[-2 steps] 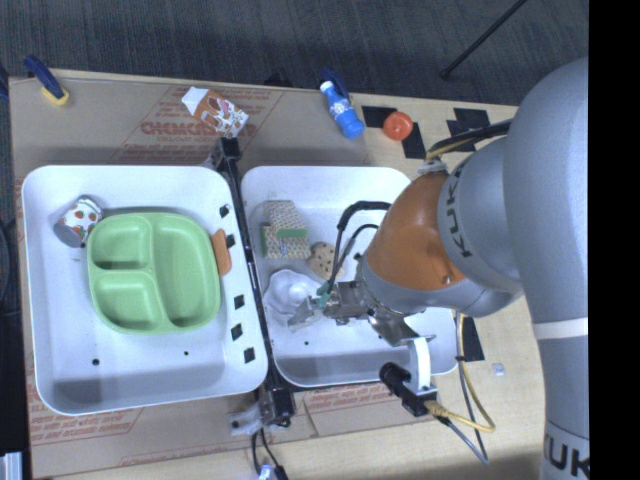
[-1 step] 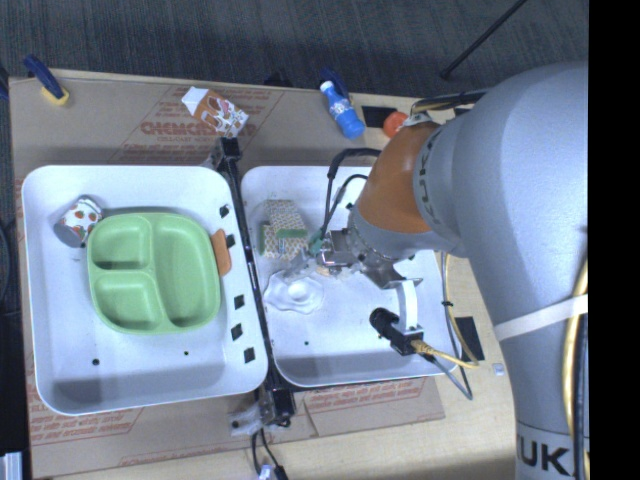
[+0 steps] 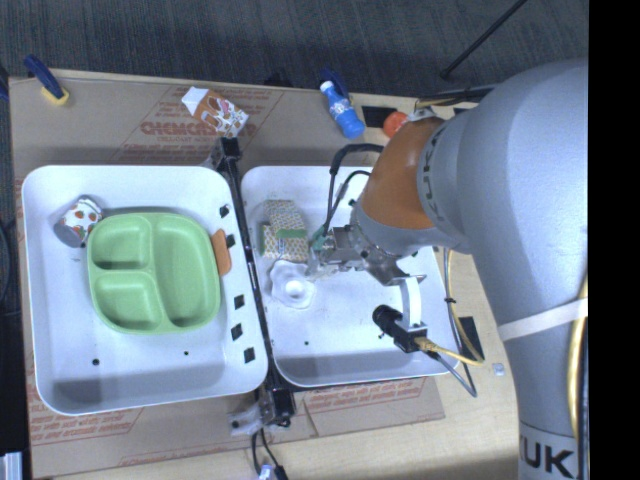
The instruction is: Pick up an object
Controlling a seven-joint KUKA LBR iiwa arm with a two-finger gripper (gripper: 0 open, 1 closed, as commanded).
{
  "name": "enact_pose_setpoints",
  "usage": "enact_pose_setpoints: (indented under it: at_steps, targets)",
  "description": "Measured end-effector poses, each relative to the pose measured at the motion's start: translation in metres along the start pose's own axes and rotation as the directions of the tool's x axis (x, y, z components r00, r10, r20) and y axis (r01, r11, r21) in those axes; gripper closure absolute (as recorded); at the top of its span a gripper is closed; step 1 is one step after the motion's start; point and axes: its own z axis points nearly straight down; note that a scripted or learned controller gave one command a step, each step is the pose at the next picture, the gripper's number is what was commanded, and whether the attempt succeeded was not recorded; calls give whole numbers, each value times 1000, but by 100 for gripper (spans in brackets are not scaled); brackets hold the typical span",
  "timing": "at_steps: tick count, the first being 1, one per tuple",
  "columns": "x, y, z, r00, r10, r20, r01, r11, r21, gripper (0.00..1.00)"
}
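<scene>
My gripper (image 3: 323,254) is low in the right bin (image 3: 340,363), near that bin's left side. Just left of it lies a tan and green packet (image 3: 282,228). A clear plastic cup-like piece (image 3: 292,287) lies below and left of the gripper, close to or touching its tip. Nothing is visibly held. The left bin (image 3: 60,368) holds a green divided plate (image 3: 155,270), a small patterned object (image 3: 78,218) at the plate's upper left, and an orange piece (image 3: 221,252) at the plate's right edge.
The grey arm (image 3: 500,198) covers the right bin's right side. On the cardboard behind the bins lie a patterned carton (image 3: 215,111) and a blue clamp (image 3: 344,110). Another blue clamp (image 3: 46,79) sits at the far left corner.
</scene>
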Motion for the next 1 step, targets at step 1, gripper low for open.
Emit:
enact_pose_setpoints:
  at_steps: [1]
  targets:
    - [-28,-25,-93,1000,3,3,-3,1000,-4,100]
